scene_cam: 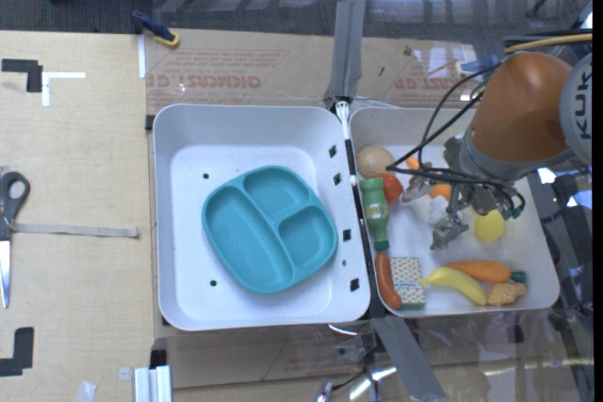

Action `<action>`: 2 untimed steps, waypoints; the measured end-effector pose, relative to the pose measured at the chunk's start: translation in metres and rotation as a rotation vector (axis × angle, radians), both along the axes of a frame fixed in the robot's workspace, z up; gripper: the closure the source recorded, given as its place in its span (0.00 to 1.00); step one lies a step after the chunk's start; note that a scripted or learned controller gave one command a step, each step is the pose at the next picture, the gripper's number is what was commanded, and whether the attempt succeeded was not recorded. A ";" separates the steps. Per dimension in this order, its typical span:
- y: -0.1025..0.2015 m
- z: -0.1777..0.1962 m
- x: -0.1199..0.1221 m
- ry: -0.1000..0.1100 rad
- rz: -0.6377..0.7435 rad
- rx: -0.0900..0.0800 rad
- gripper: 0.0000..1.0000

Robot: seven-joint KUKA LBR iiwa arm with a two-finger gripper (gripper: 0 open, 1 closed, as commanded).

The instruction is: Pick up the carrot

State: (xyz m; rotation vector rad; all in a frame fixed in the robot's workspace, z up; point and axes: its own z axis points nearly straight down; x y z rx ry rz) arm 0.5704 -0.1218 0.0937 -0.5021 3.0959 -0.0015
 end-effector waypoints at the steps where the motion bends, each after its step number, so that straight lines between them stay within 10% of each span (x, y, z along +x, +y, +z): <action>1: 0.000 0.011 0.002 -0.007 -0.002 0.000 1.00; 2: 0.068 0.099 0.040 -0.001 -0.173 0.002 1.00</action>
